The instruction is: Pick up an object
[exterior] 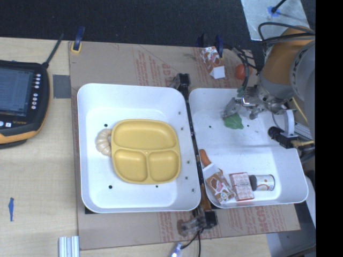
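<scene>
My gripper hangs over the far part of the right bin, with its fingers spread and open. A small green object lies on the bin floor just under the left finger, touching or very close to it; nothing sits between the fingers. Along the near wall of this bin lie a brown-and-white packet, a small flat box and a small can on its side. An orange stick-like piece rests by the bin's left wall.
The left bin holds a yellow divided plate with a beige round item tucked at its left edge. Beyond the bins stand a small carton and a red ball. A control pendant lies far left.
</scene>
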Action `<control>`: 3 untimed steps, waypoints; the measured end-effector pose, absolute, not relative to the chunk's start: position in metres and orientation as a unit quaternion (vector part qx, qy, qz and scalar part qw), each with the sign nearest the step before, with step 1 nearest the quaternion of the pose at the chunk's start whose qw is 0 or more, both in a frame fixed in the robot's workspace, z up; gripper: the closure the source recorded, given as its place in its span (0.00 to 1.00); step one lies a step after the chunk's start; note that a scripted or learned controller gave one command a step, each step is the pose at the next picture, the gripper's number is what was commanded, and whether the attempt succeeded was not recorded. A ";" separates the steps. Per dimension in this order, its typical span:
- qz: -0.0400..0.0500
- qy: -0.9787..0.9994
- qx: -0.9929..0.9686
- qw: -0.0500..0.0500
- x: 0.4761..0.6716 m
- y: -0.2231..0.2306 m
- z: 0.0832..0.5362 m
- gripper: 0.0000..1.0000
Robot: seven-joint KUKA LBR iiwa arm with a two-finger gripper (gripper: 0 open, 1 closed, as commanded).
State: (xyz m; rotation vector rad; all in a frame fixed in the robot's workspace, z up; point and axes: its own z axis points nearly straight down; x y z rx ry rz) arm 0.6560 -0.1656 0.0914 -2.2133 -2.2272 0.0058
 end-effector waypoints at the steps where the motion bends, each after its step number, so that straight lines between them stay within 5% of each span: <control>1: 0.002 -0.710 -0.704 0.001 0.657 -0.166 0.103 1.00; 2: 0.001 -0.708 -0.706 0.001 0.632 -0.193 0.136 1.00; 3: 0.002 -0.709 -0.705 0.002 0.618 -0.126 0.181 1.00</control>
